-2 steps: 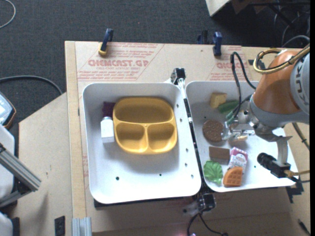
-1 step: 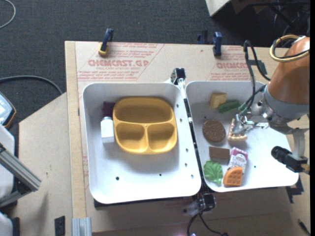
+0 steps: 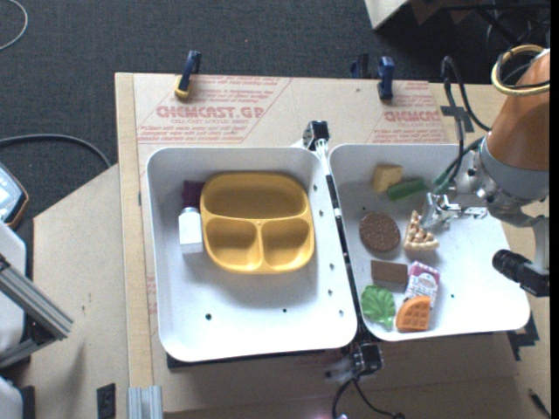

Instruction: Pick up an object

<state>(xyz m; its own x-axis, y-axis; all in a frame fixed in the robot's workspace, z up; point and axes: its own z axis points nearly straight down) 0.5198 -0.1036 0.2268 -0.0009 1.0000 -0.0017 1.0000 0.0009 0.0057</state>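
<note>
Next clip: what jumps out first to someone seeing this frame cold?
The big yellow divided tray in the left bin dominates. The right bin holds a scatter of small toy foods, such as a round brown cookie and a waffle. The gripper hangs by a pie slice at that bin's upper right.

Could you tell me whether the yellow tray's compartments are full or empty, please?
Empty. All three compartments of the tray show bare yellow bottoms; the white bottle lies beside it, outside its rim.
</note>
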